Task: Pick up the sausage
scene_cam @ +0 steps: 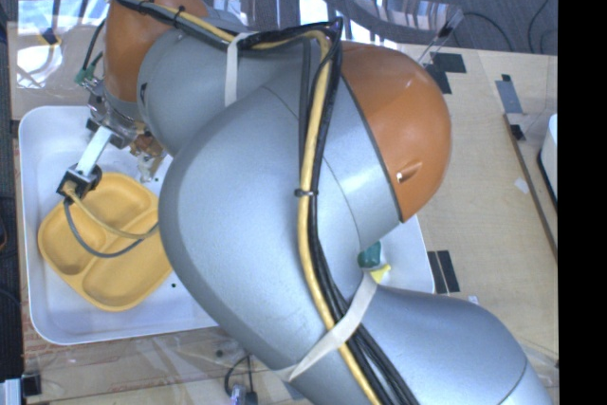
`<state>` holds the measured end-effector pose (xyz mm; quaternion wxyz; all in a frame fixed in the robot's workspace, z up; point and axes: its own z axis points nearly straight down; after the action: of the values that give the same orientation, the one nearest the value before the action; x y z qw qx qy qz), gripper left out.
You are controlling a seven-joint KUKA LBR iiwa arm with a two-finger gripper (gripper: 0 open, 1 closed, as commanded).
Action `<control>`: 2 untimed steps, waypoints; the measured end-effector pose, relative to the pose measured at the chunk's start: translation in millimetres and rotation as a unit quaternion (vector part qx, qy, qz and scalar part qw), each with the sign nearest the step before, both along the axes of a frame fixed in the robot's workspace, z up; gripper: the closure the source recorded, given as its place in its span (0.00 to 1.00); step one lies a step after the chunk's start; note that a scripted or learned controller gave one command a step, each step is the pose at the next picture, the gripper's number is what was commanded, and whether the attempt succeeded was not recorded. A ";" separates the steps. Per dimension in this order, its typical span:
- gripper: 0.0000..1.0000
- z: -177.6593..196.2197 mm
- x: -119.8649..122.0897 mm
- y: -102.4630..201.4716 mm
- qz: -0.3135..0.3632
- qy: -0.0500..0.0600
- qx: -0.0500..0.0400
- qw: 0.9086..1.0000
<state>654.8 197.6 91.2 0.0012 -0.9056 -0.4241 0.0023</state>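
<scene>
My gripper (114, 145) hangs over the far left part of the left bin (38, 318), right at the far edge of a yellow divided plate (100, 247). A small brown thing (146, 145) shows just beside the gripper, against the arm's grey body. It could be the sausage, but most of it is hidden. Whether the gripper holds it is unclear. The big grey and orange arm (313, 204) covers the middle of the view and the ground beneath it.
The yellow plate lies in the left bin's near left part, with bare white floor around it. A small green and yellow object (371, 262) peeks out from behind the arm in the right bin (424, 253). Cables (318, 156) run along the arm.
</scene>
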 end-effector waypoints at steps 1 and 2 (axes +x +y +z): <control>0.00 1.5 -4.4 13.9 -0.110 -0.006 -0.003 0.994; 0.00 2.1 -2.8 16.7 -0.202 -0.005 -0.002 0.979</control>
<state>652.0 214.3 93.2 -0.0018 -0.9727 -0.2322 -0.0018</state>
